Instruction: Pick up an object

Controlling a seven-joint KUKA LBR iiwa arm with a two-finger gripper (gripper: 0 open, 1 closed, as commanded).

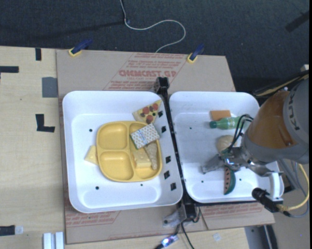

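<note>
the worktop [21, 139] carries two shallow white bins side by side on a sheet of cardboard [145, 71], which seems there to keep them from sliding. the left bin [75, 191] holds a yellow divided tray [117, 157] with a patterned sponge-like block [145, 135] and pale wedges [145, 157] piled on its right side, and a pizza-slice toy [148, 111] behind. the arm [278, 126] reaches into the right bin [197, 193], its gripper [224, 160] low over the floor, beside a watermelon-slice toy [228, 180] and a pale rounded object [224, 141]; an orange block [220, 115] and green bottle [224, 122] lie further back. whether the gripper is released or clenched i cannot tell, and nothing visibly sits within it. the watermelon slice looks the likeliest target.
</note>
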